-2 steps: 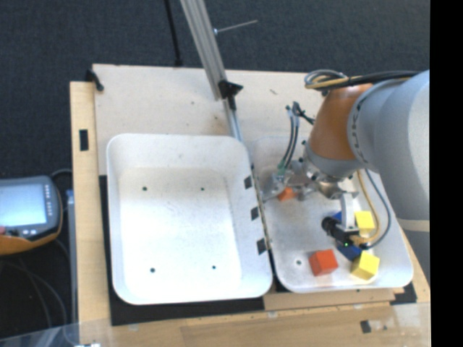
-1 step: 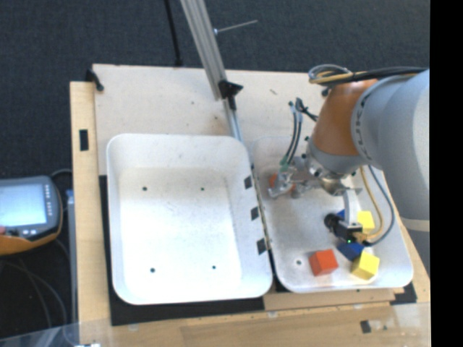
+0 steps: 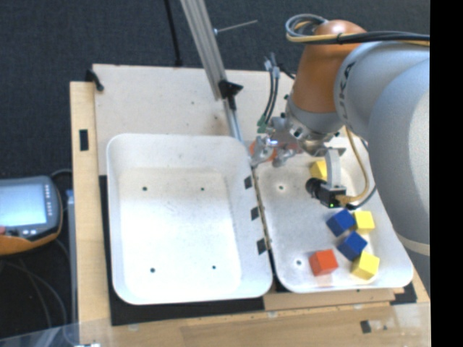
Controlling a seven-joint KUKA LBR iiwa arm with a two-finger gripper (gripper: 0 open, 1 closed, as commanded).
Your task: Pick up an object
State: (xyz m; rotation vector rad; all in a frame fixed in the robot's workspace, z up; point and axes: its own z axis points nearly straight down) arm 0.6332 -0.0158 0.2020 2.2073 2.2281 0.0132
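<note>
arm: reaches in from the right, orange band above the wrist, wrist over the upper part of the right bin.

gripper: at the upper left corner of the right bin, close to the rim shared with the left bin. whether it is open or closed cannot be told, as the tool is seen from above and its tip is unclear. nothing is visibly held.

orange patch: small, at the gripper's left side, on the line of the shared rim. block or tool part, cannot tell.

blocks, all in the right bin, right half:
- top yellow block: nearest the gripper, apart from it, partly behind robot hardware.
- upper blue block: touching or just beside the mid yellow block on its right.
- lower blue block: just below that pair.
- low yellow block: just below the lower blue block, near the bin's bottom right corner.
- orange block: near the bottom rim, left of the low yellow block, apart from it.

surroundings: both bins sit on the bench. a metal rail slants down from the top to the bins' shared rim. a pendant lies off the bench at the left edge.
</note>
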